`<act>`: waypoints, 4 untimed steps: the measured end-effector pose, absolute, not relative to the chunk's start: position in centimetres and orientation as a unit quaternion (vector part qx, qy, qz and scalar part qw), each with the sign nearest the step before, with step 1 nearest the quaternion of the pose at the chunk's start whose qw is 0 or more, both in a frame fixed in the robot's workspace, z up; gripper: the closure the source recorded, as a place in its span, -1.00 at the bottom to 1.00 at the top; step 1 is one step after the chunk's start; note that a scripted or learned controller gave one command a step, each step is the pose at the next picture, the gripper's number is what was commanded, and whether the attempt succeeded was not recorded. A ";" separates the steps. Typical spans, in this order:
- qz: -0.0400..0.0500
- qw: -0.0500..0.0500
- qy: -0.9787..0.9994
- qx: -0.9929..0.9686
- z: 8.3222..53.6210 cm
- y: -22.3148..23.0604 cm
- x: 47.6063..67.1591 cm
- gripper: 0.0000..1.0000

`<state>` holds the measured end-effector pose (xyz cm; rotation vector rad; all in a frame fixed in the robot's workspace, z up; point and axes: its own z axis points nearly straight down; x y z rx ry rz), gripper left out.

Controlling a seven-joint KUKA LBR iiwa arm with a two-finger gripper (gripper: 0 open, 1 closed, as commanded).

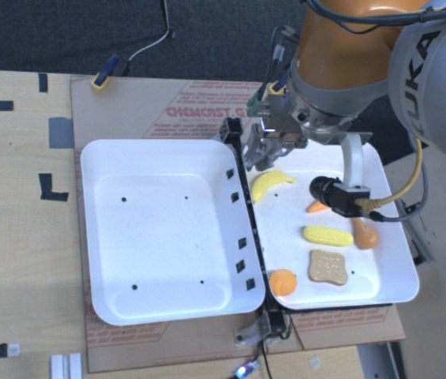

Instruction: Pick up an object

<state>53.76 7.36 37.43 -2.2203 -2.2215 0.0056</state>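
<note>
The hand [264, 150] hovers just above a banana [271, 185] in the right bin [392, 287]; its grip cannot be told.

Arm [365, 46] low, tool [260, 155] seemingly downward

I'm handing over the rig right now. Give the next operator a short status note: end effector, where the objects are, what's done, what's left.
End effector: low over the right bin's far left corner, just above the banana; finger state unreadable, nothing seen held.
Objects, all in the right bin: banana, corn cob, bread slice, orange, carrot piece, an orange-brown item.
Done: no pick visible.
Left: grasp and lift one; banana is nearest.
</note>
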 end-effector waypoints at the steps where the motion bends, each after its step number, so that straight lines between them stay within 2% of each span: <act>1: 0.000 0.000 -0.709 -0.706 38.9 9.8 51.7 1.00; 2: -0.004 -0.001 -0.711 -0.703 47.2 16.3 48.2 1.00; 3: 0.005 0.002 -0.706 -0.708 39.3 13.2 48.3 1.00; 4: 0.002 0.000 -0.708 -0.706 40.7 13.5 48.4 1.00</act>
